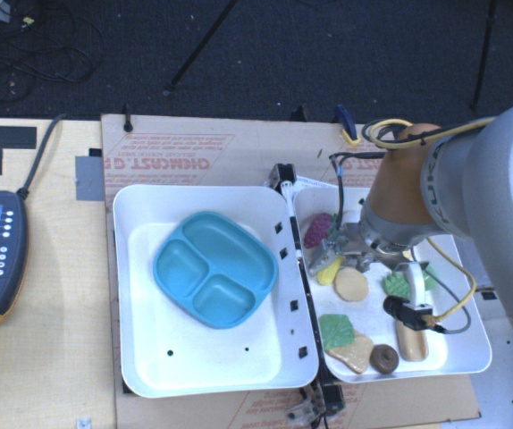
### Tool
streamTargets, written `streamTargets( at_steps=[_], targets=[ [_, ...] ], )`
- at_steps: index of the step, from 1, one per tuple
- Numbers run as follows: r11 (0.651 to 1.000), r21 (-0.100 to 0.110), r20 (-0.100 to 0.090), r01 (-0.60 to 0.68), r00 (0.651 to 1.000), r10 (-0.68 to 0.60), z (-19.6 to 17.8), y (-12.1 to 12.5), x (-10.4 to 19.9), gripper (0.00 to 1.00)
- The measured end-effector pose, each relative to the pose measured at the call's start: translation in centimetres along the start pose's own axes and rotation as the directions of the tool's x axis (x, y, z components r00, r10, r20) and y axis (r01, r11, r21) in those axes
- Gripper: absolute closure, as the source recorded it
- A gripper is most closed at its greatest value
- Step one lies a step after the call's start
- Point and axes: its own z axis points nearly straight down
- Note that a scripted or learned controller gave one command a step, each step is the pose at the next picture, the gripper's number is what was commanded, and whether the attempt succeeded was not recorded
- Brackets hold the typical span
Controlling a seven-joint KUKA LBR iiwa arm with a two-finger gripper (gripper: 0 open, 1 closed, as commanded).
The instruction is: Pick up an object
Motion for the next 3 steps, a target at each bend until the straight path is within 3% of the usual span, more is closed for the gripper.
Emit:
streamTargets(
  at_steps=[1,2,3],
  targets=[
    [1.0,-0.004,0.001,0.004,1.0,-0.004,0.0,5.7,-0.2,0.0],
    [1.0,0.002,0.001,0.002,1.0,-0.002,0.0,4.3,-2.3,0.0],
    [1.0,0.002,0.0,0.004,1.0,-0.004,-1.0,4.4,-2.2,1.0]
  ],
)
